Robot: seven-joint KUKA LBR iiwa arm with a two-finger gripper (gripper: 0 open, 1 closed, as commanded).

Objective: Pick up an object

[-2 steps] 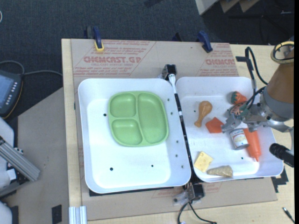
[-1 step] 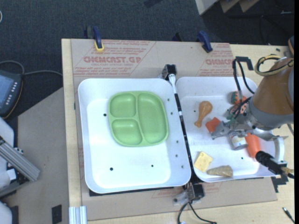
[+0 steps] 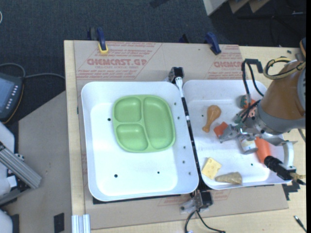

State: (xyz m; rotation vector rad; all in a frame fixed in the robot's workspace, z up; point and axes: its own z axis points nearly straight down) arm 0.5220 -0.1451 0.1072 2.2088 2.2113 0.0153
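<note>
Reaching in from the right over the right-hand bin (image 3: 194,108), low above its floor, with the arm (image 3: 284,106) bulking across that bin's far side and the gripper (image 3: 232,133) down among the toy food. Judged as the approach step of a pick: nothing seen between the fingers, nothing lifted. Cannot tell whether clenched or released, since the wrist and cabling crowd the tips. Likely target the small red piece (image 3: 221,128), lying just beside the gripper's tip, perhaps touching it. Next move calls for settling squarely over that piece, closing on it, then rising straight up without nudging the neighbours.

Taking the containers by size: left bin (image 3: 97,169) holding one green divided plate (image 3: 144,123), three compartments, nothing in them. Right bin holding a drumstick (image 3: 211,115) near its middle, well clear of the wall; an orange carrot (image 3: 264,150) partly under the arm; a yellow cheese wedge (image 3: 211,168) near the front edge; a tan bread piece (image 3: 229,178) just beside the cheese, touching or nearly so.
</note>
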